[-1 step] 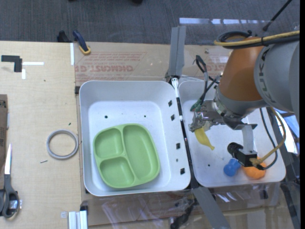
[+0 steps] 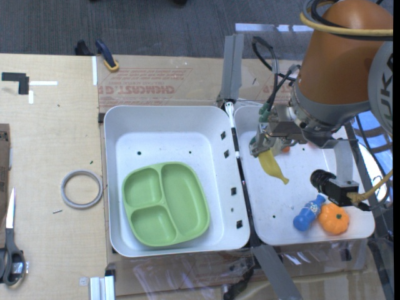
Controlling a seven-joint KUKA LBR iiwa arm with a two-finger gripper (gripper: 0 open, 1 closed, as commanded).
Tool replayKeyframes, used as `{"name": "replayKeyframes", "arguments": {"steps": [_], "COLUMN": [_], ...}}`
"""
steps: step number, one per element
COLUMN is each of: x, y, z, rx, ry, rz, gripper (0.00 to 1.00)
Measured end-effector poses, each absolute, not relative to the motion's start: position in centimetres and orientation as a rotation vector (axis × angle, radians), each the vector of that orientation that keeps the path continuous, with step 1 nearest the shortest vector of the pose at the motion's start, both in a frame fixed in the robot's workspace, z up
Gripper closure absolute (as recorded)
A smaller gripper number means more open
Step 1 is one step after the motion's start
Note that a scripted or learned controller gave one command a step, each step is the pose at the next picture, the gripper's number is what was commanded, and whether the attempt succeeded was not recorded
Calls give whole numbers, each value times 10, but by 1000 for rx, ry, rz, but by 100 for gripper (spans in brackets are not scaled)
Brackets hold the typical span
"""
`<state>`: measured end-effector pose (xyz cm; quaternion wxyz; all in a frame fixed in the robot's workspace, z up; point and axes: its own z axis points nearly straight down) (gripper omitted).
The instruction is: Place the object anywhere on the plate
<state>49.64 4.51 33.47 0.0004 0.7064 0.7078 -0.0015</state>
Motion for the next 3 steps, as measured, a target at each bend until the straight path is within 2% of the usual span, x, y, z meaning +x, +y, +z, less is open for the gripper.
{"name": "replayKeyframes", "arguments": {"steps": [1, 2, 3], "x": [504, 504, 504], "y": [105, 105, 104], "z": [228, 228, 236], "rx": [2222, 2223, 2224], "ry": [2223, 2222, 2222], "rz": [-8, -8, -13], "gripper": [100, 0, 100]}}
